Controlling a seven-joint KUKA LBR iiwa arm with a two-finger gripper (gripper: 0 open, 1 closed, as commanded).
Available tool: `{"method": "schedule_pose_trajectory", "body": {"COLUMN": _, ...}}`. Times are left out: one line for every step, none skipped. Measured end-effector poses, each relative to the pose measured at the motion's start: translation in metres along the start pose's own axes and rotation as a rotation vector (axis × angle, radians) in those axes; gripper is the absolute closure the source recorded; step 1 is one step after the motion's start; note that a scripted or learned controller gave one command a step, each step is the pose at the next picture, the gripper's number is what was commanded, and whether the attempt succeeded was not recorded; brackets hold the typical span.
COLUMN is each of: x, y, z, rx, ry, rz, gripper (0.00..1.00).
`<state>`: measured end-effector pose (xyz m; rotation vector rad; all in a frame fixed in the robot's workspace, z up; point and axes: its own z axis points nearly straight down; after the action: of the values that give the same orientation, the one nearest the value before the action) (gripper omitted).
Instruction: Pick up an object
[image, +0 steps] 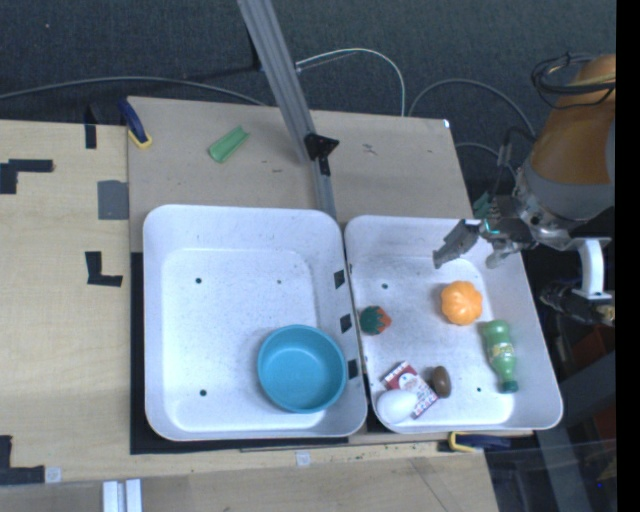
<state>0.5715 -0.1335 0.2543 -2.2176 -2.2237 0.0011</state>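
While your hand (470, 243) hangs spread at the right bin's (400, 240) 1 o'clock, an orange (461, 302) sits just below.

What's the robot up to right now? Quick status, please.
Gripper open, above right bin's upper edge, holding nothing. Orange ball lies just below it, untouched. Green bottle close beside the ball; nothing between gripper and ball.
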Motion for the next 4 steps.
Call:
{"method": "schedule_pose_trajectory", "body": {"x": 0.000, "y": 0.000, "z": 0.000, "rx": 0.000, "ry": 0.000, "rz": 0.000, "gripper": 0.00}}
{"method": "schedule_pose_trajectory", "body": {"x": 0.005, "y": -0.001, "z": 0.044, "rx": 0.004, "ry": 0.000, "rz": 0.001, "gripper": 0.00}}
{"method": "schedule_pose_trajectory", "body": {"x": 0.002, "y": 0.007, "z": 0.101, "rx": 0.006, "ry": 0.000, "rz": 0.001, "gripper": 0.00}}
{"method": "schedule_pose_trajectory", "body": {"x": 0.010, "y": 0.008, "z": 0.163, "rx": 0.006, "ry": 0.000, "rz": 0.001, "gripper": 0.00}}
